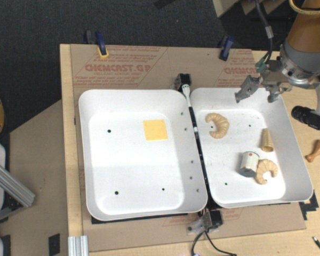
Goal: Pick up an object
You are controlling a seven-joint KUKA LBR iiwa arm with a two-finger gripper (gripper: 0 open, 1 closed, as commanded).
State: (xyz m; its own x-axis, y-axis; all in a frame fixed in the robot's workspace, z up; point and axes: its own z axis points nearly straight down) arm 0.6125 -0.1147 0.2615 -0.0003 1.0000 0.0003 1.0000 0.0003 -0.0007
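Gripper [260,90]: upper right of frame, hanging over the back edge of the right bin. You can see two dark fingers [246,89] splayed wide apart, nothing btwn them.
Arm [304,36]: comes in from top right corner; orange band above the grey wrist.
Right bin [293,159]: holds four items.
Croissant A [218,125]: upper-left part of right bin, below and left of gripper, well apart from the rest.
Cone [266,140]: tan, lying near bin's right wall, mid-height.
Can [249,164]: small grey/white cylinder on its side, lower centre of bin.
Croissant B [267,170]: just right of can, looks to be touching it.
Left bin [96,196]: one item.
Yellow square [155,129]: flat, upper-middle of left bin, alone.
Clamps [101,42]: blue, on bench's back edge, top of frame.
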